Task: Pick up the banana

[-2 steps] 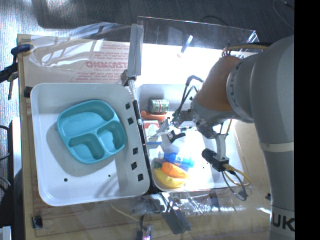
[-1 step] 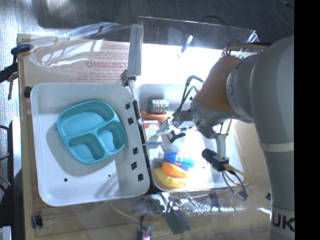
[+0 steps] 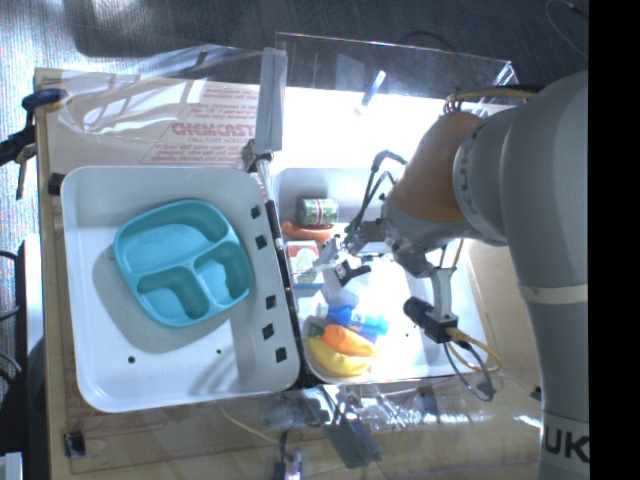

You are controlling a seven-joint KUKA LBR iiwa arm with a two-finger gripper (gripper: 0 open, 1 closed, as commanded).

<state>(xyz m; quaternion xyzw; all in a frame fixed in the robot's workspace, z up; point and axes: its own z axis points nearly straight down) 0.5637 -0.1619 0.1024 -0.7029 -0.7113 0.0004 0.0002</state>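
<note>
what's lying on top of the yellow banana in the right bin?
An orange carrot-shaped toy rests across the top of the yellow banana, at the near end of the right white bin. A blue item sits just behind them. The part of the banana under the carrot is covered.

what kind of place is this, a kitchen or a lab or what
Most likely a robotics lab bench, not a kitchen: a grey arm with a claw reaches over two white bins, one holding a blue divided plate, the other toy food like a banana.

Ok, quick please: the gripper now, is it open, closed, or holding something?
Gripper: it cannot be told, it hangs over the right bin; the banana lies apart from it.
</note>
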